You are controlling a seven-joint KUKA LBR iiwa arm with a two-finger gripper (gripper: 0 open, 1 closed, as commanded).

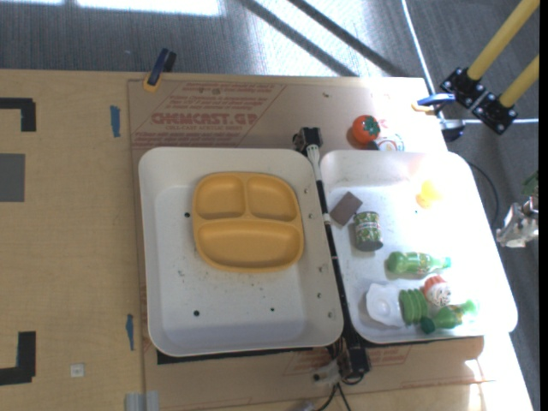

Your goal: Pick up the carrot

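Carrot (pixel 438 294) lies slantwise in the right bin (pixel 476 229), green end toward its near-right corner; gripper (pixel 517 223) hangs beyond the bin's right rim; jaws' state cannot be told.

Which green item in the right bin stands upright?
The small green can beside the brown block; the green bottle below it lies on its side.

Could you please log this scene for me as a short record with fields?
left bin: holds a yellow divided plate
right bin: green bottle, small green can, grey block, yellow piece, cluster of toys
carrot: cannot pick it out for certain
outside bins: tomato toy on the bench
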